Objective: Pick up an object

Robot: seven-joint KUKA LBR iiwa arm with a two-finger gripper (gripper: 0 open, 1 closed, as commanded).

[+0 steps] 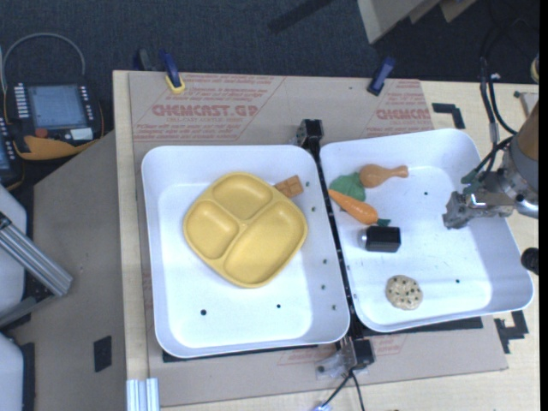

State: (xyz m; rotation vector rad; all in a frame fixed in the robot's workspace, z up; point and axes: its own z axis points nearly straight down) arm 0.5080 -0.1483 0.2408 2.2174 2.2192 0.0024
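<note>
- Over the right bin [479, 157], at its right side: arm reaching in, gripper [458, 212] hanging low; jaw state impossible to tell.
- Lying in the left bin [163, 229]: yellow divided plate [246, 229], small brown block [290, 186] touching its rim.
- Sitting well apart from the gripper: carrot [353, 205], drumstick [382, 175], black block [382, 239], cookie [403, 292].

My arm [524, 157] is grey metal, black cables looping above it, with a silvery gripper [463, 208] up front.

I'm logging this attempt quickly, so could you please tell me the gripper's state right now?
Gripper: above the right bin, nothing between its fingers; open or closed cannot be told.
</note>
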